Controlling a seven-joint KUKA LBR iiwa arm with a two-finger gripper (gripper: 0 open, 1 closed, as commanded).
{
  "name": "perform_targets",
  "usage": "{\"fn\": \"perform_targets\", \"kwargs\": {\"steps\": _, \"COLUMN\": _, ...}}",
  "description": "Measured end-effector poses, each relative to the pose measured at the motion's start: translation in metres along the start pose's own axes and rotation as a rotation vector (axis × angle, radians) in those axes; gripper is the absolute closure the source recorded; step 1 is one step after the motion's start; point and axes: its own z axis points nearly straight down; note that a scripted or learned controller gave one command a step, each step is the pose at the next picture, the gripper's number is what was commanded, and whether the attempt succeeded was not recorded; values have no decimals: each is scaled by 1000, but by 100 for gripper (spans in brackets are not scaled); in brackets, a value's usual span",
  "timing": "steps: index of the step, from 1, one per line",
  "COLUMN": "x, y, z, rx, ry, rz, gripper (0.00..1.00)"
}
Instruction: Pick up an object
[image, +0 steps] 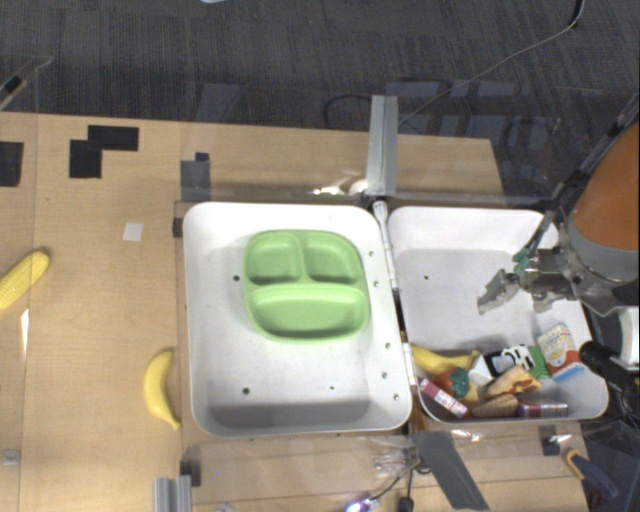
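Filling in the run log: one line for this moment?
gripper: above right bin, nothing held | banana: near-edge pile | green tray: left bin

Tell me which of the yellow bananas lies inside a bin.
The banana at the near-left of the right bin, beside the heap of small items. The other banana lies outside the bins on the wooden bench.

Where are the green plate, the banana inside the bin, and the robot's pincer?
green plate (303, 283), camera view, its large front compartment
banana (441, 359), camera view, middle of its peel
pincer (497, 292), camera view, between its fingertips
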Motion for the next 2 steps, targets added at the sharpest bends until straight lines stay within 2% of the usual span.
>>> {"fn": "perform_targets", "kwargs": {"steps": 1, "x": -9, "y": -21, "z": 13, "rx": -3, "ry": 1, "rz": 159, "gripper": 0}}
{"fn": "perform_targets", "kwargs": {"steps": 2, "x": 0, "y": -21, "z": 134, "rx": -5, "ry": -1, "rz": 38, "gripper": 0}}
